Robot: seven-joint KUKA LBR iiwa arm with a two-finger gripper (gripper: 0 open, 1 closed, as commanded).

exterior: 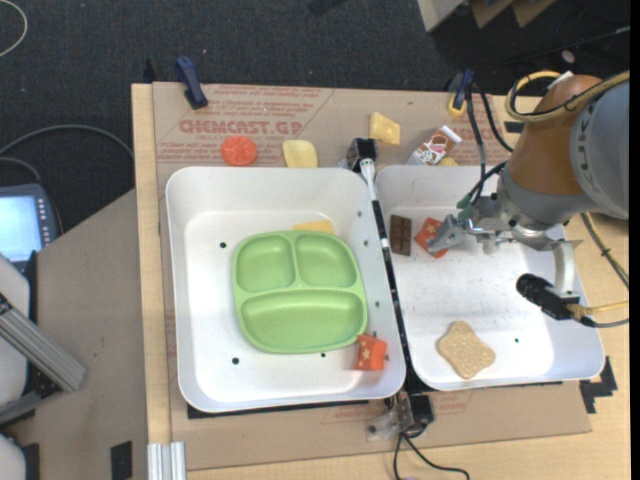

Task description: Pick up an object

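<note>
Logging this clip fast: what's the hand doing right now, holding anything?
Hand: in the right bin, at a red piece; open or closed cannot be told, nor any hold.

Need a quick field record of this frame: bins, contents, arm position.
left bin: green divided plate, small orange toy at the plate's near right corner, yellow piece behind the plate
right bin: brown block, red-orange object, bread-shaped piece
arm: over the right bin, gripper beside the red-orange object
grasp: cannot tell
outside the bins, far side: orange disc, two yellow pieces, red and white packet
</note>
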